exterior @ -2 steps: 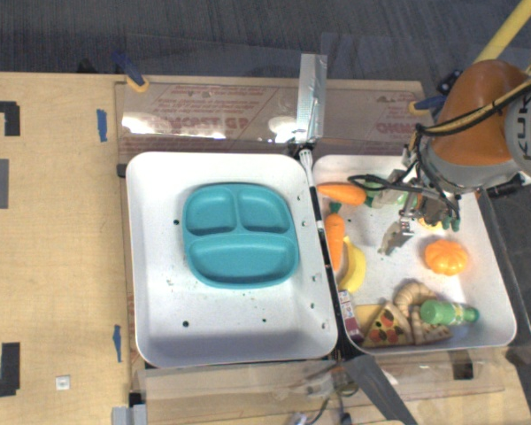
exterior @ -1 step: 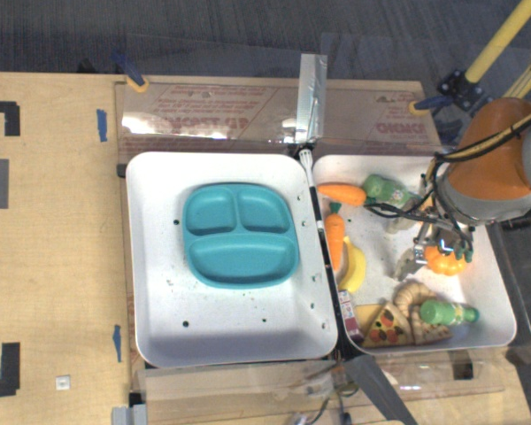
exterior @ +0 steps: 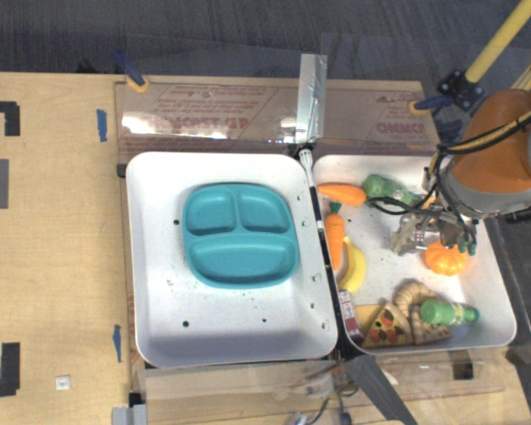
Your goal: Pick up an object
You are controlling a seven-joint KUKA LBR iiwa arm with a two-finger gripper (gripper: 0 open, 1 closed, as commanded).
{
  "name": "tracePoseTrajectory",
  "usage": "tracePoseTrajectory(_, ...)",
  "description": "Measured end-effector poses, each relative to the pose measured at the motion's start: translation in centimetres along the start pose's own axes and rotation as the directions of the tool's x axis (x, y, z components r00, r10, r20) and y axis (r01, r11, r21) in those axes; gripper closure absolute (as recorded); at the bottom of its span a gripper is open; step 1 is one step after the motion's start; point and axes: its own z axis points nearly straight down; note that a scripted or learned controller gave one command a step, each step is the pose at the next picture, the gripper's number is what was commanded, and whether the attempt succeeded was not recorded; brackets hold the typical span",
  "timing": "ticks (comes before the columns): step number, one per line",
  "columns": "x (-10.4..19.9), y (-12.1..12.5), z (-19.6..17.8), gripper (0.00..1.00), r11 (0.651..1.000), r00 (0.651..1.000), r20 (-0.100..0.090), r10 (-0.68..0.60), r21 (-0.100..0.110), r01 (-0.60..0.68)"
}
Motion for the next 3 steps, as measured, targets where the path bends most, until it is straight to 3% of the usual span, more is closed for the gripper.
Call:
tracePoseTrajectory(1, 5.5, -3.0, 1.2, 1.00, 0.965, 0.965, -0.011, -0.261, -0.004, 0.261)
tracePoseTrajectory(2, 4.4, -0.1, 1.2, 1.00, 0.957, 0.957, -0.008, -0.291, -0.003, 0.291)
tracePoseTrajectory(3, 1.2, -7.1, 1.4, 1.00, 0.909, 0.909, -0.011, -0.416, -0.005, 0.416)
